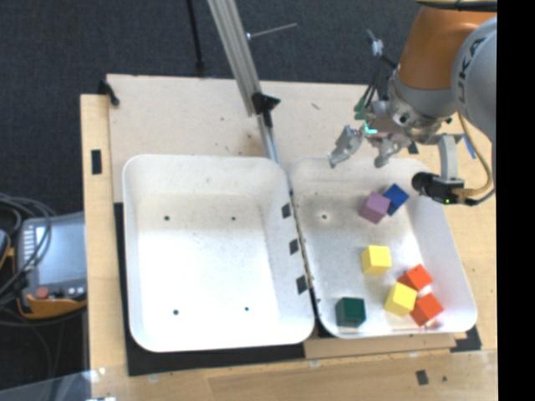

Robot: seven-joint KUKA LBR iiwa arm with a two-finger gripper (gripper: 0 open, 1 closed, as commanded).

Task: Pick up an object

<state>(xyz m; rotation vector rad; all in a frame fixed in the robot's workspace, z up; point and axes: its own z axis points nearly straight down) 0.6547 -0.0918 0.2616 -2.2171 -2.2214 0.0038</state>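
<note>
The right bin (334, 224) holds several small blocks. A purple block (374, 206) touches a blue block (394, 196) near the back. Farther forward lie a yellow block (376, 259), a second yellow block (400, 298), two orange blocks (418, 277) (427, 307) and a dark green block (351, 312). My gripper (364, 154) hangs above the bin's back edge, behind and left of the purple block. Its two fingers (343, 150) are spread apart with nothing between them.
The left bin (209, 249) stands beside the right one. A slanted metal rail (238, 57) rises from the back of the bench to the bins' shared edge. A black cable fitting (435, 186) hangs by the right bin's far rim.
</note>
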